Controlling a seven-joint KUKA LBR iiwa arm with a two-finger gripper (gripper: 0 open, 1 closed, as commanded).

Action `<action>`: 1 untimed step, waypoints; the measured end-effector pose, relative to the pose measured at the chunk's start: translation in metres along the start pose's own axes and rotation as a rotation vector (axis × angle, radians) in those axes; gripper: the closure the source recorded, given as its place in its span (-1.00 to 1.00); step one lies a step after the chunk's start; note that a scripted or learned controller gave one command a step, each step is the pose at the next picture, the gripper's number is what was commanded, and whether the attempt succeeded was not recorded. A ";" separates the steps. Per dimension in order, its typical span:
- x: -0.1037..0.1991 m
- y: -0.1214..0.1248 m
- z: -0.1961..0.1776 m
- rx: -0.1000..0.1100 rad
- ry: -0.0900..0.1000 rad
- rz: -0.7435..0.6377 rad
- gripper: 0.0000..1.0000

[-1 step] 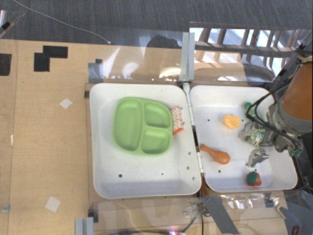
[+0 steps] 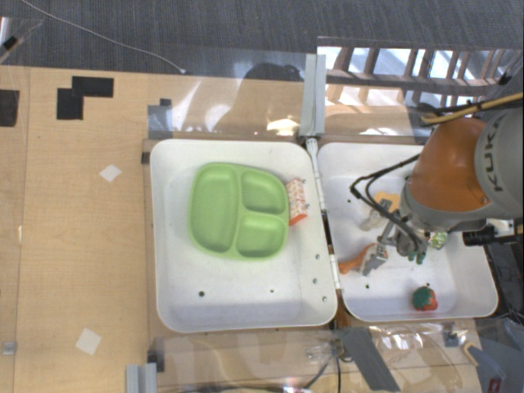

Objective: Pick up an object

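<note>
My gripper (image 2: pixel 391 250) hangs low over the middle of the right bin (image 2: pixel 467 305), under the arm's orange band. Just to its left, an orange carrot-like piece (image 2: pixel 352 263) lies on the bin floor, close to the gripper's tip; I cannot tell whether they touch. A red strawberry with a green top (image 2: pixel 423 299) rests near the bin's front edge, apart from the gripper. A yellow piece (image 2: pixel 389 201) peeks out behind the wrist, and a small green item (image 2: pixel 439 240) shows beside it on the right. The arm hides part of the bin floor.
The left bin (image 2: pixel 188 301) holds a green divided plate (image 2: pixel 237 211), with a small printed packet (image 2: pixel 296 201) against the plate's right edge. A raised divider (image 2: pixel 329 244) separates the two bins. Black cables loop from the wrist over the right bin.
</note>
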State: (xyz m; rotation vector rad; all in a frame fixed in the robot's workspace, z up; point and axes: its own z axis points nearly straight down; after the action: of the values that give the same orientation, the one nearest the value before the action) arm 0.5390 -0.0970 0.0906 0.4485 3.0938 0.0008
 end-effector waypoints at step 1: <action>-0.005 0.002 -0.014 -0.002 -0.018 -0.005 1.00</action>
State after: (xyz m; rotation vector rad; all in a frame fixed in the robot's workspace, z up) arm 0.5443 -0.0965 0.1050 0.4378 3.0767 -0.0005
